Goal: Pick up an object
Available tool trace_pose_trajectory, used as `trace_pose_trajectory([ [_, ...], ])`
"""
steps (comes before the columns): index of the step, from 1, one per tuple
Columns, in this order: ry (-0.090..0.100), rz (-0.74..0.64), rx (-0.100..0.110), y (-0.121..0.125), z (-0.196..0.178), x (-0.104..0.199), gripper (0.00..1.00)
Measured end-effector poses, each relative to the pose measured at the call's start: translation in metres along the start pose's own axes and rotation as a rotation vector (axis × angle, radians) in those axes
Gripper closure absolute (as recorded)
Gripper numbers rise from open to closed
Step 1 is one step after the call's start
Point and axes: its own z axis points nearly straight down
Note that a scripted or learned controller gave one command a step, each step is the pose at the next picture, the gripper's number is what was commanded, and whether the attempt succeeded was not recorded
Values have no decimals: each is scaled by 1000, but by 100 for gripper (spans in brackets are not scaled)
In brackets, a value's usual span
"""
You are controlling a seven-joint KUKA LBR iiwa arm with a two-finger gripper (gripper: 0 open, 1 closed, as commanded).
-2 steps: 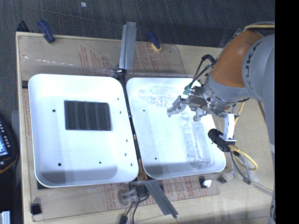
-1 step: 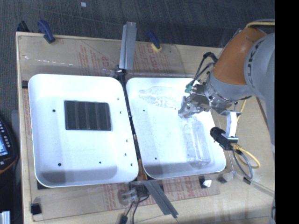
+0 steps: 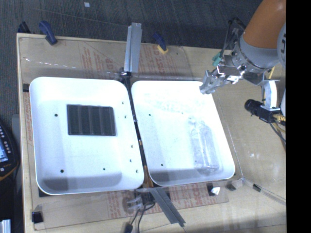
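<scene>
A clear plastic bottle (image 3: 203, 145) lies lengthwise in the right part of the right bin (image 3: 165, 174), faint against the white floor. A dark grey ribbed rectangular block (image 3: 91, 120) lies flat in the left bin (image 3: 48, 178). My gripper (image 3: 210, 85) hangs over the back right corner of the right bin, well behind the bottle and apart from it. Nothing shows between its fingers, and their spacing is too small to read.
A metal divider rail (image 3: 132, 47) stands behind the seam between the bins. Blue clamps (image 3: 47, 32) sit on the back edge of the bench. A metal bracket (image 3: 165, 208) lies in front of the bins. Bare bench lies right of the right bin.
</scene>
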Motion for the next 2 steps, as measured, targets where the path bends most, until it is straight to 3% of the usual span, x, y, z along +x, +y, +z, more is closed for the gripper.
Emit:
trace_pose_trajectory([
  [1,0,0,1,0,0,0,0],
  [2,0,-42,4,-25,40,-25,0],
])
